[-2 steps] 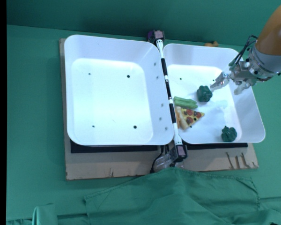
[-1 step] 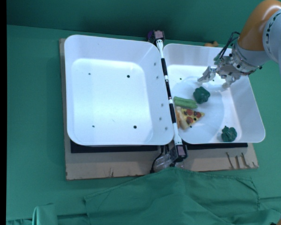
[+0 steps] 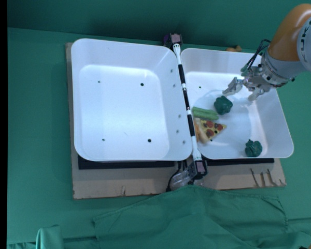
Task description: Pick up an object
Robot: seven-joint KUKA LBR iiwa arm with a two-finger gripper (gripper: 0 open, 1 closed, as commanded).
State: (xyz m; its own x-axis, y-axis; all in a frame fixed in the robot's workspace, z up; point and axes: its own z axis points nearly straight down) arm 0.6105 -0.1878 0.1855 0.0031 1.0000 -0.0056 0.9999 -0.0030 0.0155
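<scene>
Jaws (image 3: 244, 88) spread open, holding nothing, we see hovering over the right bin (image 3: 280, 131), just beside a broccoli floret (image 3: 223, 105).

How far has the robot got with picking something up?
Nothing looks picked up yet. The tool hangs open above the right bin with nothing between its fingers. The closest thing is the broccoli, just below it. The pizza, cucumber and the other green piece lie in the bin too. Left: go down, close, lift.
</scene>
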